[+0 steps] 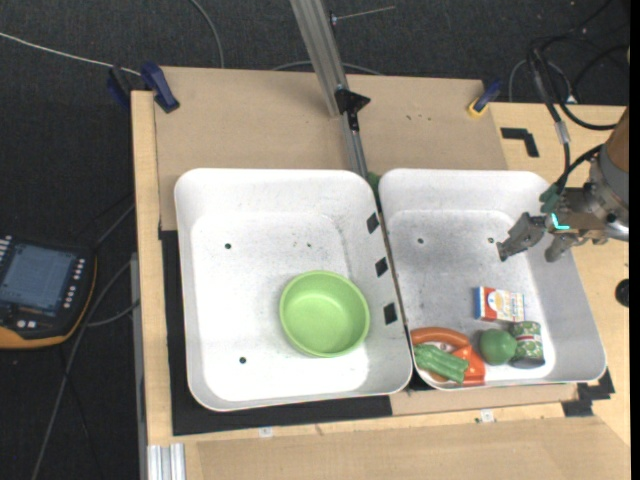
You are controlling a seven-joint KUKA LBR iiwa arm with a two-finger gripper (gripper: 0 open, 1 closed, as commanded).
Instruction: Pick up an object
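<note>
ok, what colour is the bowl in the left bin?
Light green; the bowl shows plainly in the camera view, in the left bin.

Grey arm (612, 183) entering at the right edge of the frame, capped above by a brownish-orange band (622, 148). Pale metallic wrist section below that, with a small teal-green glow on its left face. Dark grey two-finger gripper (537, 242) at the left end, fingers (518, 238) slim and angular (detail blurred). Thin black cables (551, 93) looping along the upper right, near the arm.
</note>
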